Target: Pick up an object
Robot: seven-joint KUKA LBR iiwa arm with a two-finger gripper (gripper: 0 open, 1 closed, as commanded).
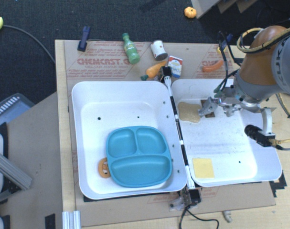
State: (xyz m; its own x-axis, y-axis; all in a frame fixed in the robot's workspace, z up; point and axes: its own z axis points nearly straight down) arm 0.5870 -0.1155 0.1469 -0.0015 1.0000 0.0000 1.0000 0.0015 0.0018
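Dark carpet surrounds a bench topped with brown cardboard (111, 61), and on it we see two shallow white bins, the left bin (87, 104) and the right bin (259, 168), set side by side. Our arm (264, 61) reaches in over the right bin, and its pincer (208, 109) sits low at that bin's upper left part. We cannot tell how the pincer stands, nor whether anything sits inside it.

Just beyond the pincer, toward the bins' shared wall, lies a tan flat piece (188, 112), which we judge to be the object being gone after; it looks flat on the floor of the bin, touching or almost touching the pincer's tip. Nearer the camera from the pincer, well apart, a yellow square (203, 167) rests on the same bin floor. Across the wall, far to the pincer's other side, a blue divided plate (137, 155) lies in the left bin with a small orange pretzel-like piece (103, 168) at its edge. Behind the bins, past the pincer, a green bottle (131, 49), a small can (158, 49) and other bits lie scattered on the cardboard.

As we judge it, the approach is done and the reach has arrived at the tan piece, but nothing is lifted yet. A firm closing and a clean lift are what remain.
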